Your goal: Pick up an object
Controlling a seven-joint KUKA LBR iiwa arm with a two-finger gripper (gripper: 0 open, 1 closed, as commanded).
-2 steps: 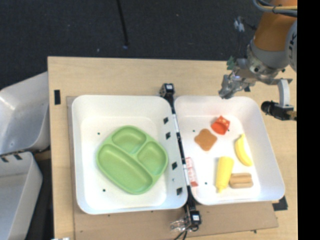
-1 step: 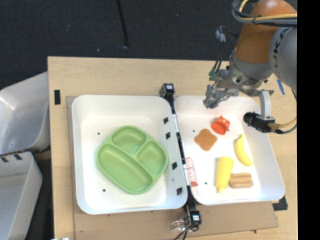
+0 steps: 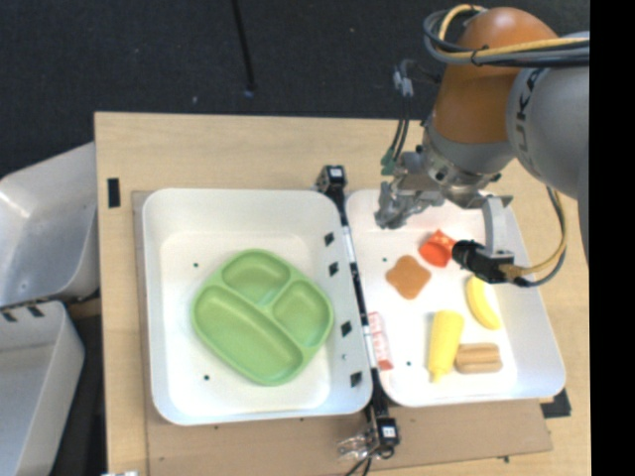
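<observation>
The hand [image 3: 397, 209] hangs low over the far left corner of the right bin [image 3: 526, 370], its grey metal fingers pointing down at the bin floor. Whether they are spread or pressed together cannot be told from this slant, and nothing shows between them.

The pickable things lie in the right bin, all apart from the hand. Nearest are a flat brown piece [image 3: 408, 278] with rounded lobes, like a toy cookie, and a small glossy red-orange piece [image 3: 435, 249] just beyond it. Farther toward the near edge lie a smooth curved yellow banana [image 3: 483, 303], a yellow corn cob [image 3: 444, 343] tapering to one end, and a short tan cylinder [image 3: 477, 359] touching the cob's side. All look like moulded plastic.

The left bin [image 3: 169, 385] carries a light green plastic plate [image 3: 262, 315] divided into three compartments.

Both bins rest on a pale wooden surface [image 3: 218, 147]. No writing can be read.
</observation>
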